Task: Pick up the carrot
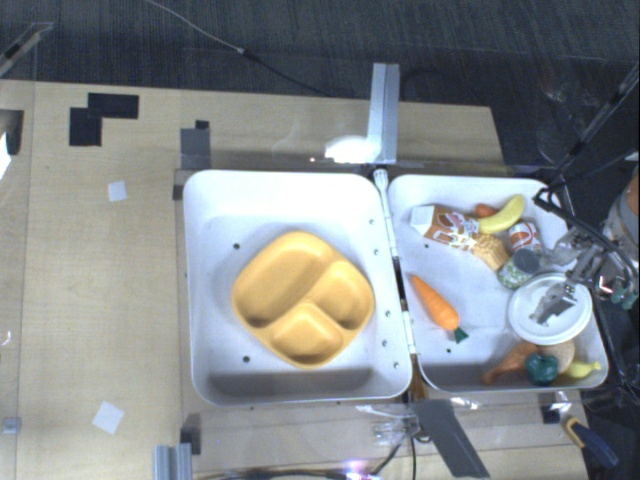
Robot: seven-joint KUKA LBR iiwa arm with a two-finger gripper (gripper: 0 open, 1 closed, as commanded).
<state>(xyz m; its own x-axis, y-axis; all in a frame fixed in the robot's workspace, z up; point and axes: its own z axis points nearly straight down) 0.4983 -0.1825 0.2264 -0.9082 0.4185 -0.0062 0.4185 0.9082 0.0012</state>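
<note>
Carrot: lies loose in right bin, at 9 o'clock of the clutter, tip toward 11, green stub toward 5.
Gripper: at 3 o'clock of carrot, over a white disc; grip state cannot tell.
Approach: likely best to descend mid-body, jaws across the carrot's width.
Left bin: yellow plate.

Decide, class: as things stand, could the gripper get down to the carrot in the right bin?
Probably yes. The carrot lies alone on bare bin floor, apart from the other food, with nothing over it. The gripper sits close by to its right, over a white disc.
</note>
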